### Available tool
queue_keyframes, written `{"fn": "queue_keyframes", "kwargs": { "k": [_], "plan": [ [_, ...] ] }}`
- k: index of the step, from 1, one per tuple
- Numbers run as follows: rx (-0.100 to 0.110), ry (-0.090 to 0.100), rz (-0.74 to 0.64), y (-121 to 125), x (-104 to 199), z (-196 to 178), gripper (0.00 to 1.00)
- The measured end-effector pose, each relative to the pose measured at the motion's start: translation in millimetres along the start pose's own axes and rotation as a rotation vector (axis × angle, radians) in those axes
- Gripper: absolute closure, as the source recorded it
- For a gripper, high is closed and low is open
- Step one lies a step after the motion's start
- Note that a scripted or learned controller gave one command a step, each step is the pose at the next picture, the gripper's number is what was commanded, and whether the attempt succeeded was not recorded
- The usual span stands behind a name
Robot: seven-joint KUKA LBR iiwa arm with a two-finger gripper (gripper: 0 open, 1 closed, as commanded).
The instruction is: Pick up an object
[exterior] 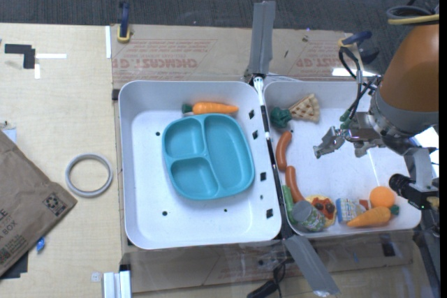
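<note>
My gripper hangs over the middle of the right bin, open, with nothing between its fingers. To its left lie a red sausage and a second sausage. Toward the bin's far side are a waffle piece and a green broccoli. Along the near wall sit a pizza slice, a small can, an orange ball and a carrot. None of them touches the gripper.
The left bin holds a blue divided plate and another carrot near its far wall. A grey ring and a brown cardboard piece lie on the bench to the left. The arm's orange band looms at right.
</note>
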State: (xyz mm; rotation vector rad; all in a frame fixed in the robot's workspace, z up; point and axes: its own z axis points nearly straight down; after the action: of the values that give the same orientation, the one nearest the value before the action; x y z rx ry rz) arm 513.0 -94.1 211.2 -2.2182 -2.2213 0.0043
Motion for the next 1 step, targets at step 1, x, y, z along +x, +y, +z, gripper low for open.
{"fn": "queue_keyframes", "kwargs": {
  "k": [1],
  "plan": [
    [0.001,0.001,0.000,8.8,1.6,103.5,0.00]
  ]
}}
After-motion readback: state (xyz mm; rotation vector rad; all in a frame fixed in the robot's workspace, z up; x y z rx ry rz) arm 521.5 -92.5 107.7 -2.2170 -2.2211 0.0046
